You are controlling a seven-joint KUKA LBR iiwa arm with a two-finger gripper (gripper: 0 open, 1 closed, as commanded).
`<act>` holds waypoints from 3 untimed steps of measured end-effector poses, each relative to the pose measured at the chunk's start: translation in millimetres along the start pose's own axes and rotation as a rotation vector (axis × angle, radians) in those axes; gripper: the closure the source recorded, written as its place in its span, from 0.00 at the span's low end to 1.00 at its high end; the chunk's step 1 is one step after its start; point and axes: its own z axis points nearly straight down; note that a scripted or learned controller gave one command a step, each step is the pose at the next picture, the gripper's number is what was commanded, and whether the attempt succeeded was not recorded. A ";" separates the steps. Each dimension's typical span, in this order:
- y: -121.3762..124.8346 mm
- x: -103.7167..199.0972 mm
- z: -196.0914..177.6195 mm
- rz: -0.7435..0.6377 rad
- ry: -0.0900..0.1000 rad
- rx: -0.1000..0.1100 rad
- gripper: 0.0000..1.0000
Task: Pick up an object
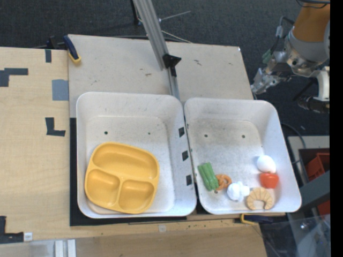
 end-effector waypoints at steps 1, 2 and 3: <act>-21.0 48.4 14.7 -0.003 0.003 0.008 1.00; -27.7 107.3 16.3 -0.005 0.004 0.008 1.00; -37.2 157.4 15.0 -0.004 0.003 0.008 1.00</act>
